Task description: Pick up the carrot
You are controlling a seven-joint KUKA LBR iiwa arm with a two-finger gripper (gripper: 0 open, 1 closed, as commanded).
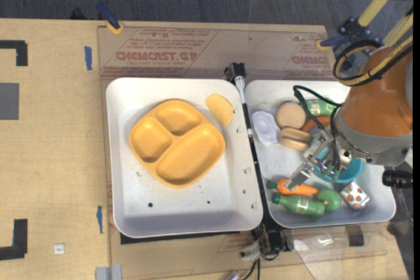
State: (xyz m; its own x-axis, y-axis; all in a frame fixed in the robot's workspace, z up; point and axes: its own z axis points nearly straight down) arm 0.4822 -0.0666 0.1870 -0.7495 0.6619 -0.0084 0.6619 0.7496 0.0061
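The carrot [300,190] is a small orange toy with a green end, lying in the right bin [387,210] near its front edge, just behind a green bottle [308,204]. My gripper [315,166] hangs from the orange-banded wrist, directly above and slightly behind the carrot. Its metal fingers [304,174] stand open and point down to the left, the lower tip close to the carrot's top. Nothing sits between them.
Beside the gripper in the right bin are a teal bowl [349,171], a white spotted cube [355,194], two tan bread rolls [292,117], a white piece [264,128] and a green-orange item [319,109]. The left bin [125,206] holds a yellow divided plate [176,141] and a yellow chip [220,108].
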